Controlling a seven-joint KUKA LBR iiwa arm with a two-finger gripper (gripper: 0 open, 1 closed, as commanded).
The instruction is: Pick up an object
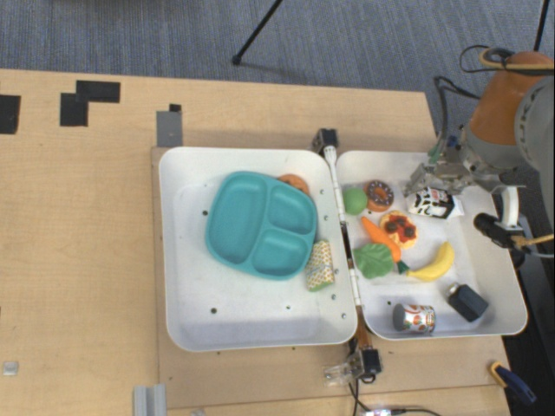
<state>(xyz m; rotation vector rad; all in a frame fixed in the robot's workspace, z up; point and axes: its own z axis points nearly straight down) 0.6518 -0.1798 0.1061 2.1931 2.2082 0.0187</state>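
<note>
Grey arm [520, 120] enters over the right bin [512, 315], its gripper [442, 183] at the far edge over a black-and-white object [432, 204]; finger state cannot be told. Teal divided plate [260, 224] fills the left bin [186, 319]; a banana [434, 263] lies nearer.

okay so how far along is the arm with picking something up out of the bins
Done: the gripper has reached the upper right part of the right bin, directly over a black-and-white toy. In hand: nothing can be confirmed; the view does not show any item between its fingers. Left: closing on an item and lifting it. The banana, can, black block and teal tray all lie in the bins.
</note>
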